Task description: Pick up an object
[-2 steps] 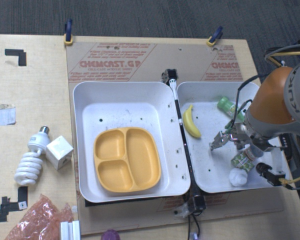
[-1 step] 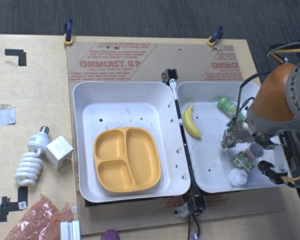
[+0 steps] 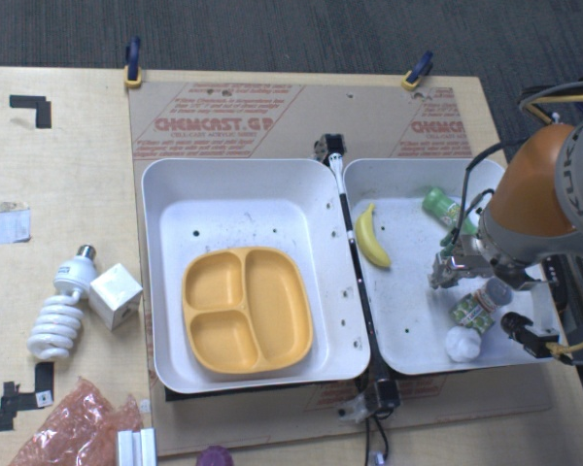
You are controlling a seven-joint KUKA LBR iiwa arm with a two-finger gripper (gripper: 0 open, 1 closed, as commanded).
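At the lower right of the frame the gripper (image 3: 447, 270) hangs low inside the right bin (image 3: 408, 343); whether its claw is apart or together I cannot tell, and nothing shows held in it. The nearest things lie just down-right of it: a small green-labelled bottle (image 3: 474, 311), its long axis slanting from upper right to lower left, and below that a white crumpled lump (image 3: 462, 344). To the claw's left, apart from it, a banana (image 3: 371, 236) lies roughly upright in the frame. Above the claw sits a green object (image 3: 439, 204). The bin floor is flat, white and speckled, with bare room around the banana. Farther left, the left bin (image 3: 165, 260) holds a yellow divided plate (image 3: 248, 309).
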